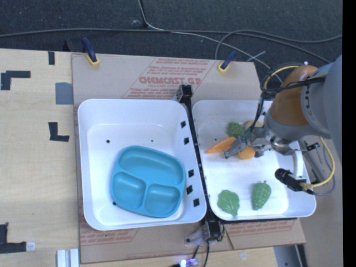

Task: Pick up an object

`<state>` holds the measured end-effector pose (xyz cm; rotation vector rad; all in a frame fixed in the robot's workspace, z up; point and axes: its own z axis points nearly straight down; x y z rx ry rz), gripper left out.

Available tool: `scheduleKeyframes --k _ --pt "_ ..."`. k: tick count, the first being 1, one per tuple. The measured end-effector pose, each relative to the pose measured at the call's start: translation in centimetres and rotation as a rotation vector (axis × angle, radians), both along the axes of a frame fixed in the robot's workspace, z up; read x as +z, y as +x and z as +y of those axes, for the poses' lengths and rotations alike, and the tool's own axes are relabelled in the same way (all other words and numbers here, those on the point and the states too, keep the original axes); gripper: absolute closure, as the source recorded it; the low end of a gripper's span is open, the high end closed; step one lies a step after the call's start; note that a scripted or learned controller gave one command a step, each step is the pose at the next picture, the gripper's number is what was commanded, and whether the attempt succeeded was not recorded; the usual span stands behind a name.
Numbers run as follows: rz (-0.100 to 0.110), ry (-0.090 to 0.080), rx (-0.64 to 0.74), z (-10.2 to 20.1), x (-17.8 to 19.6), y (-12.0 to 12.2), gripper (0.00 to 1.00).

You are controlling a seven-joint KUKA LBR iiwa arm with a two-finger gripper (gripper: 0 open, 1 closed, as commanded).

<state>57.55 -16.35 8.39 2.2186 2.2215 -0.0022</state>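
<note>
Right bin [278, 204], pick in progress: tool [240, 147] sat low among the carrot [221, 145], an orange piece [247, 153] and a green floret [235, 129] near the bin's far-left corner, its opening indiscernible, nothing visibly lifted; grasp and raise judged outstanding.

- White bins: two, a left bin [89, 149] and a right bin [300, 207], side by side.
- Blue divided tray [148, 181]: one, three compartments.
- Green toy foods: three, namely a dark piece [235, 129], a leafy piece [228, 202], a bumpy piece [260, 195].
- Orange carrot [220, 145]: one.
- Orange round piece [247, 153]: one, partly hidden.
- Clamps on the cardboard's far edge: two, a left clamp [89, 51] and a right clamp [226, 63].
</note>
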Motion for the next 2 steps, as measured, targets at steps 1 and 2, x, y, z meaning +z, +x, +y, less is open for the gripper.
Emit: scheduleKeyframes --k 1,2 --pt "-0.002 0.0 0.001 0.0 1.3 0.1 1.0" --pt "-0.003 0.003 0.001 0.8 6.0 -0.3 1.0"
